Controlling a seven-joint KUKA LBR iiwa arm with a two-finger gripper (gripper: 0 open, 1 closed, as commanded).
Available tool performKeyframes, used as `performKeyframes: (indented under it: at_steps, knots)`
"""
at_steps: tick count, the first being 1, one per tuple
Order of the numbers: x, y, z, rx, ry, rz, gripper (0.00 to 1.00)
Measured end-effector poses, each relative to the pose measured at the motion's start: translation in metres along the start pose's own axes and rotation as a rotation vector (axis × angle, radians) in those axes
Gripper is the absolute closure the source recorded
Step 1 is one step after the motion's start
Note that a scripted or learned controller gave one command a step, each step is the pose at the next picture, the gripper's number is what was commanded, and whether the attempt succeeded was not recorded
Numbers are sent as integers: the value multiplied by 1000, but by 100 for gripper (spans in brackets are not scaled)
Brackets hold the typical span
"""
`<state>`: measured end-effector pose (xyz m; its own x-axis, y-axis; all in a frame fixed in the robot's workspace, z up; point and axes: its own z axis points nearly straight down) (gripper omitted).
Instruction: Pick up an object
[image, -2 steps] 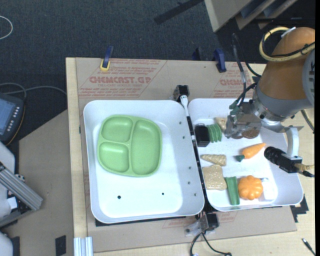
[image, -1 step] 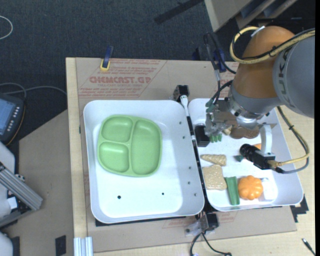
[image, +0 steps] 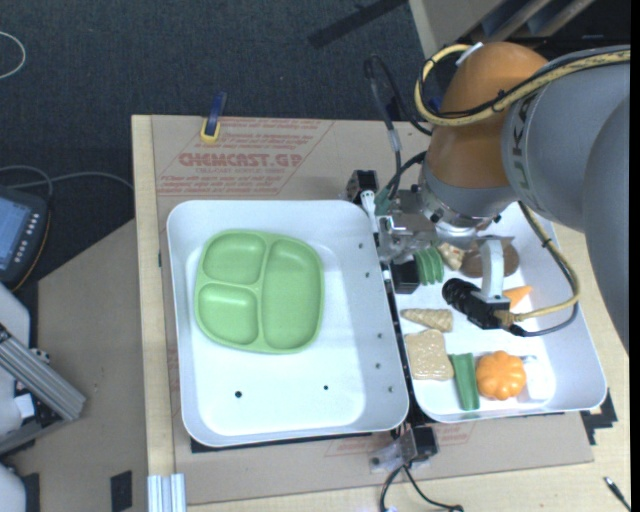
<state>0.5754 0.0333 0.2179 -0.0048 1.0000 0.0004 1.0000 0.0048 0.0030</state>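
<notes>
My gripper (image: 408, 262) is low over the left end of the right bin (image: 585, 350), close to the wall between the two bins. A green ridged piece (image: 431, 265) lies right beside it, partly covered by the wrist. In front of it lie a tan wedge (image: 428, 318) and a tan square cracker (image: 428, 353). A green stick (image: 465, 380) and an orange pumpkin (image: 500, 374) sit near the bin's front edge. An orange piece (image: 519, 296) and a brown round thing (image: 507, 256) show behind a white bracket and a black cable on the arm.
The left bin (image: 200, 390) holds a light green divided plate (image: 261, 290) in its rear half. The arm's grey body and orange band cover the back of the right bin. A cardboard sheet (image: 250, 155) lies behind the bins.
</notes>
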Motion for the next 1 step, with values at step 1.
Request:
performKeyframes:
  at_steps: [1]
  knots:
    - [-7,-12,2,6,0,6,100]
